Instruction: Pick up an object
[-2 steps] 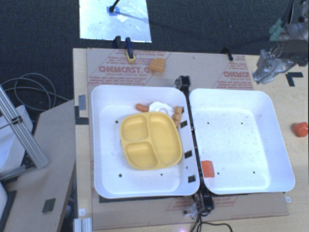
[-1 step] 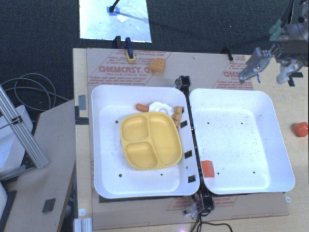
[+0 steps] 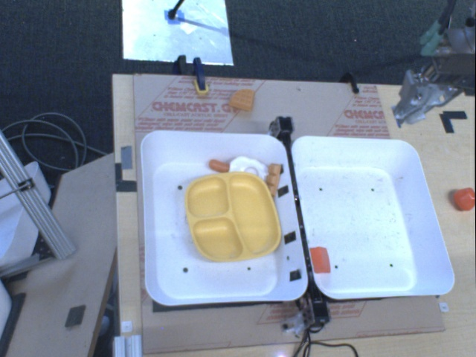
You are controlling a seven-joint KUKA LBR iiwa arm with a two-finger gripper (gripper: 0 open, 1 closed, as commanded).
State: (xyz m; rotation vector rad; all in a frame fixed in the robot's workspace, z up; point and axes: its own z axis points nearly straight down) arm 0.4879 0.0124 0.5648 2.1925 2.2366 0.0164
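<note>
From where I stand, the gripper (image 3: 416, 99) hangs at the upper right, above the desk (image 3: 320, 103) and outside both bins, so it is well apart from everything it could take. I cannot tell how it stands, open or closed; it is small and blurred there. I see nothing held in it.

The left bin (image 3: 160, 199) carries most of the things. A yellow divided plate (image 3: 232, 216) lies flat in its middle, slightly turned. Just behind the plate are an orange sausage-shaped piece (image 3: 219, 166), a white piece (image 3: 248, 167) and a small tan piece (image 3: 274, 175), crowded near the wall between the bins. The right bin (image 3: 416, 199) has one small orange-red block (image 3: 320, 259) at its near left corner, close against the wall.

Two more things rest on the desk outside the bins: a tan piece (image 3: 242, 100) behind the left bin and an orange-red object (image 3: 463, 198) at the right.

I judge the picking has not begun. The block in the right bin seems the easiest candidate, but the wall beside it may hinder the grasp.
</note>
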